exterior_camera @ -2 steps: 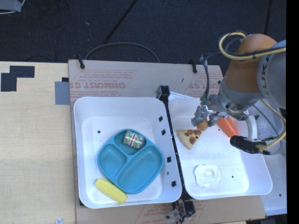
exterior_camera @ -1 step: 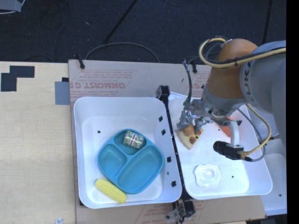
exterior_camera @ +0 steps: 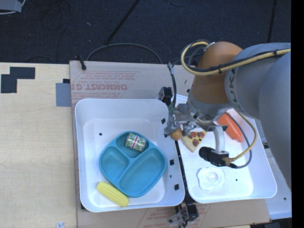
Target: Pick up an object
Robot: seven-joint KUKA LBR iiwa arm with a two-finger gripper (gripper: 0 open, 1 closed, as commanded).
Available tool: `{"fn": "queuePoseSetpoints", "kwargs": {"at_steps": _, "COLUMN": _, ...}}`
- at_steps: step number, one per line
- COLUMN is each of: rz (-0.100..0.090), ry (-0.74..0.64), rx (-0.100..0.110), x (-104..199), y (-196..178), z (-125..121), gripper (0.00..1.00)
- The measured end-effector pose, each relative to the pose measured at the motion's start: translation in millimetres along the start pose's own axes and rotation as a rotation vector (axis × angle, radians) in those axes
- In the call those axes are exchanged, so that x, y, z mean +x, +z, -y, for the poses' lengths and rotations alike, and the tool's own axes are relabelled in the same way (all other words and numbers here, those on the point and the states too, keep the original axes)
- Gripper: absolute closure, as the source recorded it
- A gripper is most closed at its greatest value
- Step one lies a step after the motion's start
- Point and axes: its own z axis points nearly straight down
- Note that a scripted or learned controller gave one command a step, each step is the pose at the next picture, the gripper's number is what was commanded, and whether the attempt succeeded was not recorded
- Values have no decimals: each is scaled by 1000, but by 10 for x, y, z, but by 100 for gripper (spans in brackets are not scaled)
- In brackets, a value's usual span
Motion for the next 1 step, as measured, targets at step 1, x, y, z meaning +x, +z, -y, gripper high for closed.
{"fn": "queuePoseSetpoints", "kwargs": {"at_steps": 1, "rz": 0, "ry": -1, "rx": -3, "x": 501, "y": -198, "z": 86, "gripper": 100}}
